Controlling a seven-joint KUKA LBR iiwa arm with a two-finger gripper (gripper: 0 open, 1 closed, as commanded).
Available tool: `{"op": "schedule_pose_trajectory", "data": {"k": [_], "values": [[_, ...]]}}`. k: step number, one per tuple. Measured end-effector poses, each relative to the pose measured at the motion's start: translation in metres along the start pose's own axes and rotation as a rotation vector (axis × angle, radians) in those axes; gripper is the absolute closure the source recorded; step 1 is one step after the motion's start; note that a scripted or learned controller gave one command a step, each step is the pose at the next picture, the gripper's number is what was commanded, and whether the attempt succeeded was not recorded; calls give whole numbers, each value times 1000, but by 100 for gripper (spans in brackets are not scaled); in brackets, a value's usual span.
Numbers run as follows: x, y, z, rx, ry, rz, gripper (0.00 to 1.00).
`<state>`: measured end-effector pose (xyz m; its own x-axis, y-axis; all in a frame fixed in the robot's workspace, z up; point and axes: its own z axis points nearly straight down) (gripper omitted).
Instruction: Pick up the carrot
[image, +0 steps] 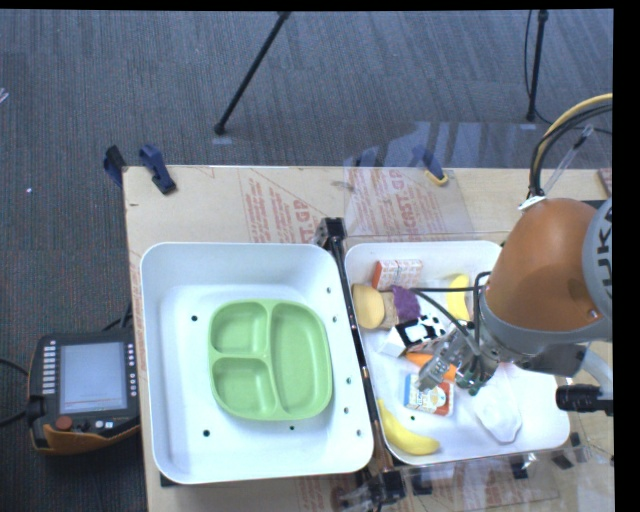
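One metallic gripper (452, 368), grip state unclear, hovers over the smooth orange carrot (428, 355).

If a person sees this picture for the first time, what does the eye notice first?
Probably the arm's big orange band at the right, above the right bin crowded with small items. Next, the pale green divided plate, alone in the left bin. A yellow banana lies at the right bin's near edge.
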<state>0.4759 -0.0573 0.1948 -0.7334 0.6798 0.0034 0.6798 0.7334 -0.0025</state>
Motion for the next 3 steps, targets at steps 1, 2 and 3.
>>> {"op": "schedule_pose_trajectory", "data": {"k": [1,2,3], "values": [[50,53,9,-1,1,-83,100],[48,54,0,-1,0,-86,100],[-27,-22,-58,-2,-6,-361,100]]}}
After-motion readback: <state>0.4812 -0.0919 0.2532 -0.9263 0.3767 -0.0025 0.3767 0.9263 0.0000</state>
